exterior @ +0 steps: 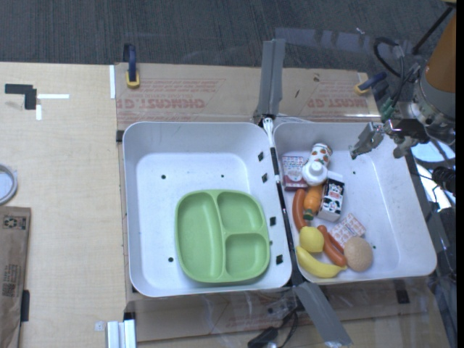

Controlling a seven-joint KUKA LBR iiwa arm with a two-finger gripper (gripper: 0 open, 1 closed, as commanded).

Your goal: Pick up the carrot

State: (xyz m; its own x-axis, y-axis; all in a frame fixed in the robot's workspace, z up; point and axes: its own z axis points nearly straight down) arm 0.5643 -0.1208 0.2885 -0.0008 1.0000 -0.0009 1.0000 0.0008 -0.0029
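camera view puts the carrot (312,199) deep in a crowd at the left side of the right bin (391,216), and that crowding is the main hazard. the small orange piece lies touching a white bottle (316,167) above it, a milk carton (332,199) on its right, a long sausage (299,209) on its left and a lemon (312,238) just below. a descending finger could land on a neighbour instead of the gaps, knock the bottle over, or close on the sausage, which is similar in colour and right alongside. the carrot is also near the wall between the bins, so a finger on that side has little room and could catch the rim. a banana (317,264), a second sausage (333,246), a bread roll (357,254) and two snack packets (293,170) add to the pile; a glancing push may shuffle them over the target.

the gripper (384,138) hangs over the upper right part of the right bin, well apart from the carrot, with nothing between its fingers, which look spread with a visible gap. the arm comes in from the right edge, wrist tilted toward the bin. the left bin (145,194) holds a green divided plate (221,235).
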